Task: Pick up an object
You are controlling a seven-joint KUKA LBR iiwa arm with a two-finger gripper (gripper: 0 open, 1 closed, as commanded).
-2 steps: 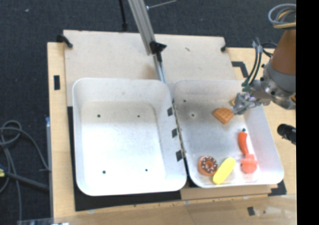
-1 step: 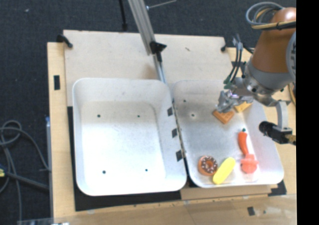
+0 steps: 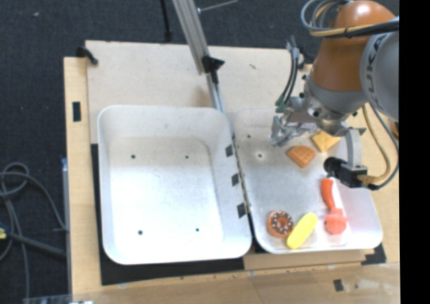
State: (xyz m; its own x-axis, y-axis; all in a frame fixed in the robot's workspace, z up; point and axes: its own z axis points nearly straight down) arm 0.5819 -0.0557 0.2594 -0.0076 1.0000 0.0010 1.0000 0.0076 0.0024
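My gripper (image 3: 281,136) hangs over the back part of the right bin (image 3: 269,181), its fingers pointing down and left, with nothing seen between them. Just right of it lies an orange waffle-like piece (image 3: 302,156), and a yellow wedge (image 3: 326,141) sits partly under the wrist. Nearer the front right an orange carrot-shaped toy (image 3: 332,205) lies lengthwise. A chocolate doughnut (image 3: 279,223) and a yellow banana-like piece (image 3: 302,230) rest at the front edge of the same bin.
The left bin (image 3: 168,181) stands beside the right one, divided by their shared rims. A slanted metal pole (image 3: 191,20) rises behind the bins. Black cables and a black connector (image 3: 346,173) hang from the wrist over the right bin.
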